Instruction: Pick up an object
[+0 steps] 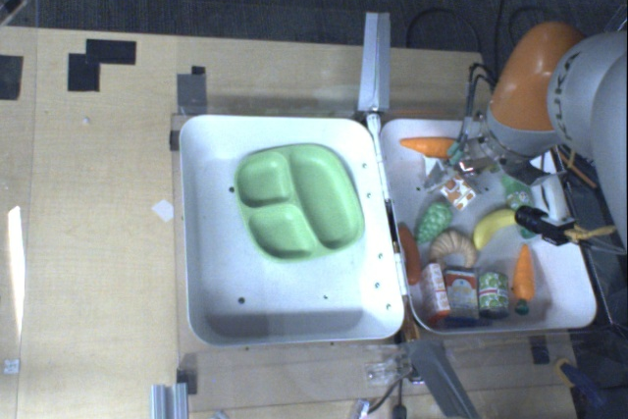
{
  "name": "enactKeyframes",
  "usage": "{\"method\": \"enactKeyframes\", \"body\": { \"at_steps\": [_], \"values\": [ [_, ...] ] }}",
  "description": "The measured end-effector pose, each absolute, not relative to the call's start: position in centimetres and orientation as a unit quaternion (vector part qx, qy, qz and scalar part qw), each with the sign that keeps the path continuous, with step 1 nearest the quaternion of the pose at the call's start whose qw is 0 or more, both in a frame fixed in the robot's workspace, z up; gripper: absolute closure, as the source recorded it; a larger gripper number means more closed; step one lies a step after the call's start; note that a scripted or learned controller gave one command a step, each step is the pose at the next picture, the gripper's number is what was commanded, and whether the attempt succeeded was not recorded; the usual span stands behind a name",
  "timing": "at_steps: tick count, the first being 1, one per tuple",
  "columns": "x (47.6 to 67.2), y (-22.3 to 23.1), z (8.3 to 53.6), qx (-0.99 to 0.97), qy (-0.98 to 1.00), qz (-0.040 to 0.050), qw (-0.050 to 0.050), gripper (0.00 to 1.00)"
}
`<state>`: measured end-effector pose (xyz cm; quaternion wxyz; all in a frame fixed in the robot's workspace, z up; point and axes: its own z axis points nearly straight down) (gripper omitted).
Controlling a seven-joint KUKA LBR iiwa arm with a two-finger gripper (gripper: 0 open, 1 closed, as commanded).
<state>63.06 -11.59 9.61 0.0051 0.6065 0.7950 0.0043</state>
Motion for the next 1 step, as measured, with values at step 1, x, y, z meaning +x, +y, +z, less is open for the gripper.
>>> {"method": "enactKeyframes", "body": {
  "at_steps": [1],
  "values": [
    [61.83,-5.52,25.2,0.668,0.744,0.0025,0.003,1.0]
  ]
}}
